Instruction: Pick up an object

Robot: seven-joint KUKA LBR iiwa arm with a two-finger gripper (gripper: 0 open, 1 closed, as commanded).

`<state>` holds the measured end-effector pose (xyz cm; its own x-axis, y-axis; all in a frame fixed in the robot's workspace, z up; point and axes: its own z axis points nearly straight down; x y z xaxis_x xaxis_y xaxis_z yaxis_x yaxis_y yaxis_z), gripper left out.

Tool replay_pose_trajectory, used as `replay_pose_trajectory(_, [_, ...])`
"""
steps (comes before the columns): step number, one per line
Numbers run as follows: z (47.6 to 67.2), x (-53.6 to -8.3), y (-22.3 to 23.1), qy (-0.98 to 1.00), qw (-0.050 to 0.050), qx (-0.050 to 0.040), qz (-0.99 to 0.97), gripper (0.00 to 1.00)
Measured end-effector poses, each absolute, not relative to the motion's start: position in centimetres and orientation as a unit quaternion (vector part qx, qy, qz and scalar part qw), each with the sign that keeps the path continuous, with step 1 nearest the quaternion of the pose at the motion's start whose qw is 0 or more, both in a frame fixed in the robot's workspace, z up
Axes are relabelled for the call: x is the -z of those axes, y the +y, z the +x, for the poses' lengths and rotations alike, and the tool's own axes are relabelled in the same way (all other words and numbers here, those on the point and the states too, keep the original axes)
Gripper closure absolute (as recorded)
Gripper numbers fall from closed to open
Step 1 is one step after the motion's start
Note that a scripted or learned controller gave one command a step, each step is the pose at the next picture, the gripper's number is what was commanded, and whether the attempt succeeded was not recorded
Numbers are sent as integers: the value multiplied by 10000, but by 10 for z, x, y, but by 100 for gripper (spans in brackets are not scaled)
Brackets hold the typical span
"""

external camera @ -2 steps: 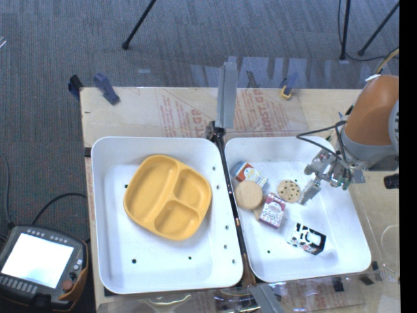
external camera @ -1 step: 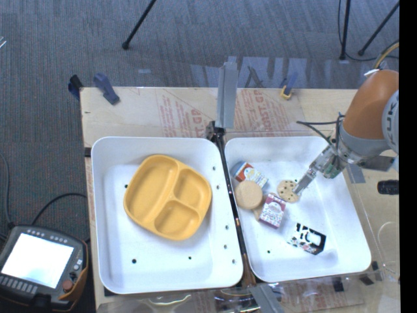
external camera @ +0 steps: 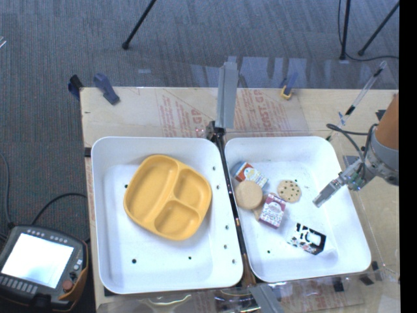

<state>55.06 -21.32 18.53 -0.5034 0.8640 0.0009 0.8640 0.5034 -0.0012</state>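
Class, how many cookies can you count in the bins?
2. A plain tan cookie lies left of centre in the right bin; a chocolate chip cookie lies just to its right. Nothing seems to be hiding more.

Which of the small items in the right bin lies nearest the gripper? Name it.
The chocolate-chip cookie. It lies closest to the gripper, just to its left in the camera view; the black-and-white packet sits further toward the front, the others further left.
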Motion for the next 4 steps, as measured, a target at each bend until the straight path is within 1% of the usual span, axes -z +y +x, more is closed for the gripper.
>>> replay_pose_trajectory(1, [550, -106, -212, -7962, 55, -16, -6049, 0])
replay_pose_trajectory(2, [551, -113, -212, -7983, 69, -26, -6022, 100])
replay_pose_trajectory(3, [551, -113, -211, -7986, 72, -28, -6018, 0])
replay_pose_trajectory(4, [571, -83, -209, -7726, 55, 5, -6348, 0])
